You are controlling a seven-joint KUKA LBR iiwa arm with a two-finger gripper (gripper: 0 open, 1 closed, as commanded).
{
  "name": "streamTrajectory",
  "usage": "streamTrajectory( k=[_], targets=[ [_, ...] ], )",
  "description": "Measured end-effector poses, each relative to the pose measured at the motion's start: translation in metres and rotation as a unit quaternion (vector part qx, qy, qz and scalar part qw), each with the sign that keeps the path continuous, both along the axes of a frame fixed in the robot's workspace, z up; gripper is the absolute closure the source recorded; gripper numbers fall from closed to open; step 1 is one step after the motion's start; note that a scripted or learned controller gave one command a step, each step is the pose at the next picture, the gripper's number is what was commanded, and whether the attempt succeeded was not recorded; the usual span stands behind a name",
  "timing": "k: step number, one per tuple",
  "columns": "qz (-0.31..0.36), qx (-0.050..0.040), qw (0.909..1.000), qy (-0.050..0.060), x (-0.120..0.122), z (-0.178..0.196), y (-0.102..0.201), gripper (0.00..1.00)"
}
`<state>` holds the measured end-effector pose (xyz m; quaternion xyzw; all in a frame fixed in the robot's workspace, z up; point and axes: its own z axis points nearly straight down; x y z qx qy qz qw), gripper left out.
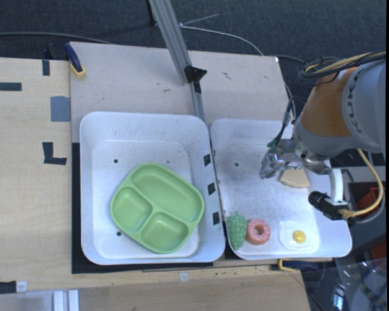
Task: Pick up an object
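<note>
We're looking down on two white bins. The left bin (91, 173) carries a green divided plate (157, 207). In the right bin (246, 148), along the near edge, we see a green leafy toy (236, 230), a pink-frosted doughnut (258, 231) touching it, and a fried egg (298, 236) just beyond. The gripper (270, 168) hangs low over the right bin's middle, with a tan bread-like piece (295, 179) just beside it, partly hidden under the wrist. Whether it's spread or pinched together, we cannot tell from here.
</note>
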<state>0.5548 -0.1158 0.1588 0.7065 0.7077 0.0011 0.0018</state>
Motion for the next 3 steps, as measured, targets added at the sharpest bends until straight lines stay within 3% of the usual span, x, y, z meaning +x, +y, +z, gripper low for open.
streamTrajectory(
  k=[1,3],
  targets=[
    [0.0,-0.0001,1.0,0.0,0.001,0.053,0.0,1.0],
    [0.003,0.0013,1.0,0.002,0.049,0.075,0.108,1.0]
  ],
)
